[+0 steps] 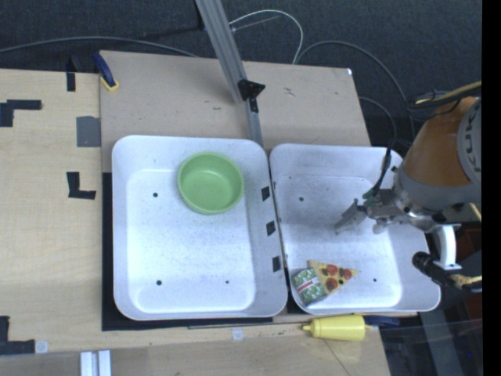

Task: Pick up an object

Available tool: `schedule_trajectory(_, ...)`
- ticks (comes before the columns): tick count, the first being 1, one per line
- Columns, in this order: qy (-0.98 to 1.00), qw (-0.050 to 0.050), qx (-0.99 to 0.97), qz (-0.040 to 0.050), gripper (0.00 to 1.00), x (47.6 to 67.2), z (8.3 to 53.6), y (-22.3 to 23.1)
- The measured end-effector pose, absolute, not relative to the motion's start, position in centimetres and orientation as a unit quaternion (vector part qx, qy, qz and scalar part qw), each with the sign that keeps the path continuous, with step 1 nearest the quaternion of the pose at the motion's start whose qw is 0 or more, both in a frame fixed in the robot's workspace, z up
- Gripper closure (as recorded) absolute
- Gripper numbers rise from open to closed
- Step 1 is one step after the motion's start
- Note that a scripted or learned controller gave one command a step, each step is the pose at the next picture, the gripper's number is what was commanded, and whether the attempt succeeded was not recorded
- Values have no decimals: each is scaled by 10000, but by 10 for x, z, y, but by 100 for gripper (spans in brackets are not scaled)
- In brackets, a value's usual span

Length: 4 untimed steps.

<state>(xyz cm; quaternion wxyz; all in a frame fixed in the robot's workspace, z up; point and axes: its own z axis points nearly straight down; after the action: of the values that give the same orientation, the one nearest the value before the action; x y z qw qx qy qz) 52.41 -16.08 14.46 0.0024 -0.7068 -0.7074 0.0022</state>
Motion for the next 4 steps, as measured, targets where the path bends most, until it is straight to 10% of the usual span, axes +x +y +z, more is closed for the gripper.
schedule_trajectory(1,-7075,24,-7067,19,0,523,91,-160)
schedule_trajectory(2,-7079,20,-7063,8,100,524,103,-159)
schedule_trajectory(4,-7074,-12,-7068,-4,100,528,204,-171)
